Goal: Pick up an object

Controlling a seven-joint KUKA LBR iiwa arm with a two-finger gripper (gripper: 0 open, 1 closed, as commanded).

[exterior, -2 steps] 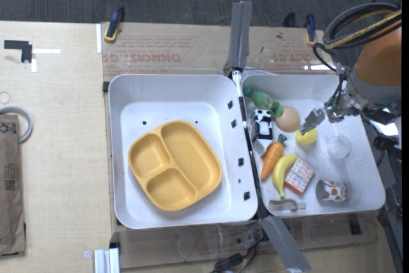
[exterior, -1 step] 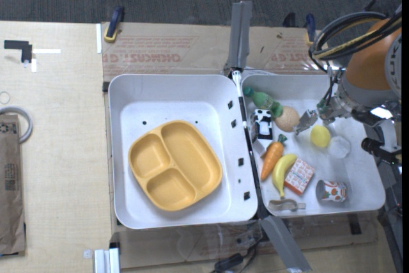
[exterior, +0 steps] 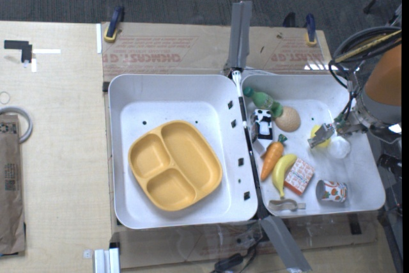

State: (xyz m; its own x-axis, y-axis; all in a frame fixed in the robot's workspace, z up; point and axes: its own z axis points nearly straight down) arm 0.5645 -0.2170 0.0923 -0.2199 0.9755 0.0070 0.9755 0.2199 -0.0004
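Meanwhile, near the right bin's (exterior: 377,201) right edge, a yellow lemon (exterior: 317,135) is crowded by the gripper (exterior: 321,136), its grip unreadable; a slip could be caused.

Divided plate (exterior: 174,165) in left bin (exterior: 121,137); carrot (exterior: 272,158) beside banana (exterior: 281,172).

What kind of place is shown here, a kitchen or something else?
Probably a robot test bench, not a kitchen: two white bins, toy food such as a carrot and banana, and a robot arm.

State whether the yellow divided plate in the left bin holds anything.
Empty: all three compartments of the yellow plate show bare yellow surface.
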